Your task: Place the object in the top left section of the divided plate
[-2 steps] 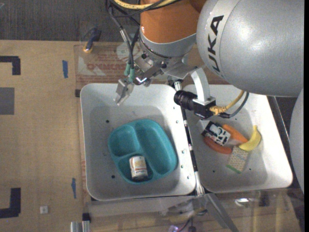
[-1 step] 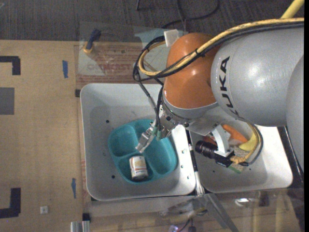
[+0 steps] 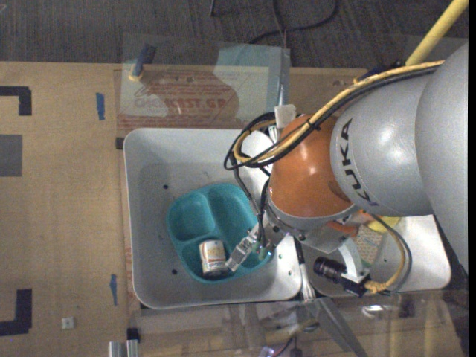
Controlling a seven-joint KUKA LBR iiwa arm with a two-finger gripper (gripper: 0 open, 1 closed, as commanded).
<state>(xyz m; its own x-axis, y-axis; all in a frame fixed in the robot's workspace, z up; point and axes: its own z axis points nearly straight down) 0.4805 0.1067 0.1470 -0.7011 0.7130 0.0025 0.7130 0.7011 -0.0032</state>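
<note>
A teal divided plate [image 3: 195, 216] lies in the left white bin [image 3: 149, 169]. A small can with a white and orange label [image 3: 212, 257] rests on its side in the plate's near, lower section. My gripper [image 3: 244, 253] hangs just right of the can, over the plate's lower right part, its metal fingers [image 3: 239, 257] pointing down and left toward it. The can lies beside the fingertips, not between them. The grey arm with its orange band [image 3: 305, 177] covers the plate's right edge and most of the right bin.
The right white bin [image 3: 424, 262] is largely hidden under the arm, with a bit of yellow and orange stuff showing by its wrist. A clear plastic sheet [image 3: 201, 88] lies on the bench behind the bins. Bare wooden bench stretches to the left.
</note>
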